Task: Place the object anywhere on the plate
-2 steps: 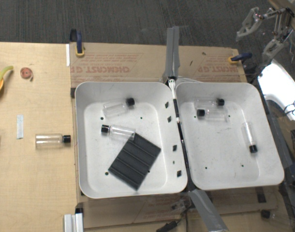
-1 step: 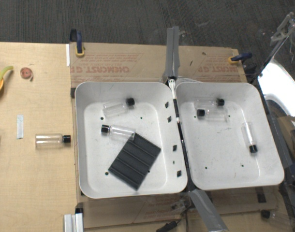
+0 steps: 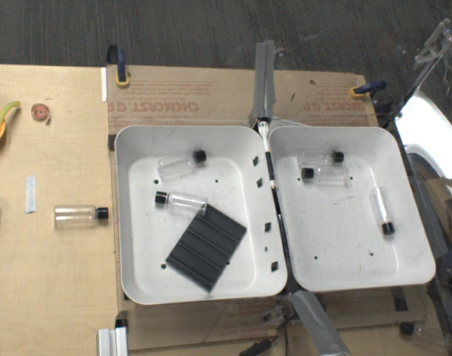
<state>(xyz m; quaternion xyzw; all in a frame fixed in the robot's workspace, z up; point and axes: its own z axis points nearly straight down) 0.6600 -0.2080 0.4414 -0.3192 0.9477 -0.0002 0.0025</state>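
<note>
Arm (image 3: 427, 128): a pale, blurred stretch is showing, cut off at the right edge; I cannot tell whether the jaws are apart or together. The left bin (image 3: 130, 221) is holding the dark ribbed plate (image 3: 206, 248) and two clear, black-capped bottles: the upper bottle (image 3: 178, 167) is lying apart, and the lower bottle (image 3: 181, 202) is lying right at the plate's top corner, not on it. The right bin (image 3: 337, 243) is holding three similar small bottles (image 3: 380, 208), and a bench bottle (image 3: 78, 213) is lying outside, left of the bins.
</note>
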